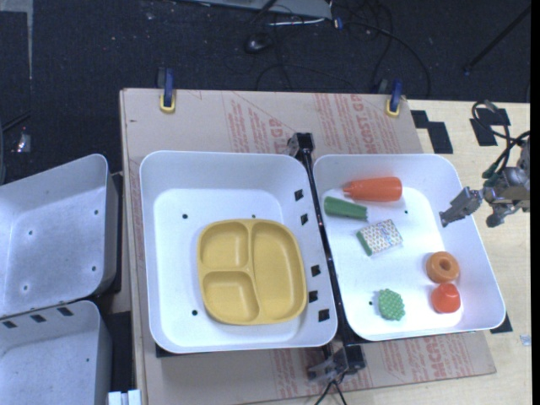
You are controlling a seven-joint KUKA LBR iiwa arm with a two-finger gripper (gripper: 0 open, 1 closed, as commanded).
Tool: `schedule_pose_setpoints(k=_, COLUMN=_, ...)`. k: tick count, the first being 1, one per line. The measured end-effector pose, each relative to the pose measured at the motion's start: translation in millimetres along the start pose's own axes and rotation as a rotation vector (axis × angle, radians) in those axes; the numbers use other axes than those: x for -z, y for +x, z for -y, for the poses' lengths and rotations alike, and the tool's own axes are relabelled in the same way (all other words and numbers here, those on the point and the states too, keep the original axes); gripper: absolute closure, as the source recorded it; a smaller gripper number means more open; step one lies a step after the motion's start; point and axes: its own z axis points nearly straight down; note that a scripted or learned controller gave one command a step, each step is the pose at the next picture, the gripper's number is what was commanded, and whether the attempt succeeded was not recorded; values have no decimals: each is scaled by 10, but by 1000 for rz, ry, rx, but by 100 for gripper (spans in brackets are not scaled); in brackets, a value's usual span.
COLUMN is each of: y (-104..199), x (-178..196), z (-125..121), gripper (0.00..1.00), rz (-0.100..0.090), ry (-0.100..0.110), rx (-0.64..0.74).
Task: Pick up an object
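From above, the gripper hovers at the right bin's right rim, fingers spread and holding nothing, seemingly just starting its approach, and next it must descend onto something like the orange ring beside that rim.

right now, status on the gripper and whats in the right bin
Gripper at right bin's right rim, holding nothing. Carrot, green block, sponge, orange ring, red cup, green knobbly piece all untouched. Path clear.
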Motion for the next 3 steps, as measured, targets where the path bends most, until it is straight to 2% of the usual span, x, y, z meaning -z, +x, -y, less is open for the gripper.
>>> schedule_pose_setpoints(k=1, y=8, x=60, z=-22, gripper=0, rz=3, ry=-11, rx=4)
schedule_pose_setpoints(k=3, y=79, x=-1216, z=10, gripper=0, rz=0, ry=-5, rx=1)
